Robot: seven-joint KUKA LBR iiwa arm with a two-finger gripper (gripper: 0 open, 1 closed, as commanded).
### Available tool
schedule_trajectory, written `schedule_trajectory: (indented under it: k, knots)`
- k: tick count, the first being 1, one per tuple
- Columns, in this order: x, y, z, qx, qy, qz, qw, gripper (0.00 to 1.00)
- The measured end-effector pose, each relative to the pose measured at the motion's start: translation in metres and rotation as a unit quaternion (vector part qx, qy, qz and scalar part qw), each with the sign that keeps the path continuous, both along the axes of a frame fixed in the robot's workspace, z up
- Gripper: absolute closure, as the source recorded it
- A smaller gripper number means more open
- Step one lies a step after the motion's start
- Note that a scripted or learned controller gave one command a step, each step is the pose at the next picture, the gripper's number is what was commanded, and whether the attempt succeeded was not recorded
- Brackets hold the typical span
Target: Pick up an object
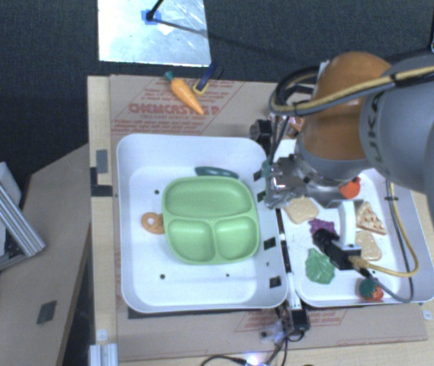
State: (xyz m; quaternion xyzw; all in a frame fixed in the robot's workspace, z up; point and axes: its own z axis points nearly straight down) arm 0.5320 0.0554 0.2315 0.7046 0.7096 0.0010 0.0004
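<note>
Hovering low at the inner edge of the right bin (420,271), the gripper (276,187) sits right up against the divider between the two bins. Whether it is spread or pressed together, I cannot tell, because the bulky grey and orange wrist blocks the view from above. Nothing shows pinched in it. The closest candidate, I'd say, is the tan slice (302,210), lying flat just beside the gripper on the right bin's floor. A purple piece (323,226) lies next to it, and a green leafy piece (319,268) sits nearer the front wall.

Here's the danger: that slice looks thin and flat, so a grab could skate over it and come up with nothing. This near the divider, a descent could also clip the rim of the left bin (129,204). And the pieces are crowded, so a close could catch or shove the purple piece instead.

Hard to read: an orange-red item (350,191) peeks out from under the wrist, mostly covered. A dark teal thing (217,171) behind the green plate (209,219) is half hidden by the plate's rim. The arm covers the right bin's far corner.
</note>
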Motion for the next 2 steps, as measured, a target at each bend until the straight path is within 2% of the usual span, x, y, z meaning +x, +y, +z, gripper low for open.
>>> schedule_trajectory:
  k: [2]
  knots:
    - [-0.0127,-0.0027,0.0008,-0.0005,0.001,-0.003,1.0000,1.00]
